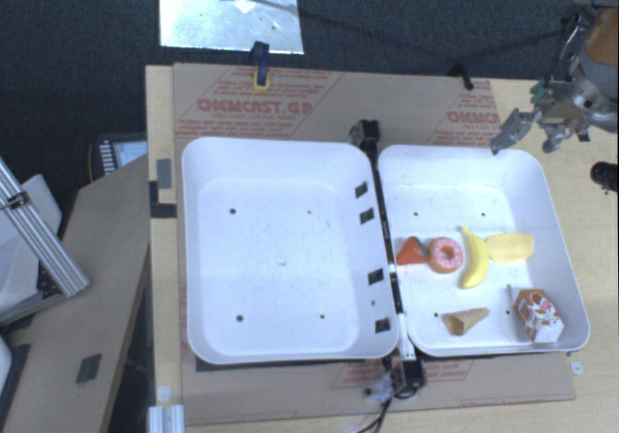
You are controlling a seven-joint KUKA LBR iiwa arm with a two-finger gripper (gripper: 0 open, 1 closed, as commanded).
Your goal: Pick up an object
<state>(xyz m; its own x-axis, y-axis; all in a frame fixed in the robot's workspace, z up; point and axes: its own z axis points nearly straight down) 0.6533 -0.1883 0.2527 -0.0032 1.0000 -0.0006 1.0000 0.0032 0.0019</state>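
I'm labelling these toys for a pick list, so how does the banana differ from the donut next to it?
The banana is yellow, long and curved; the donut is pink, round, with a hole in the middle. The banana reaches nearer the bin's front edge than the donut does. Both lie in the right bin, touching or nearly so.

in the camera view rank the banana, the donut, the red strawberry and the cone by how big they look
1. banana, the longest
2. donut
3. cone and red strawberry look about alike, so I won't rank them
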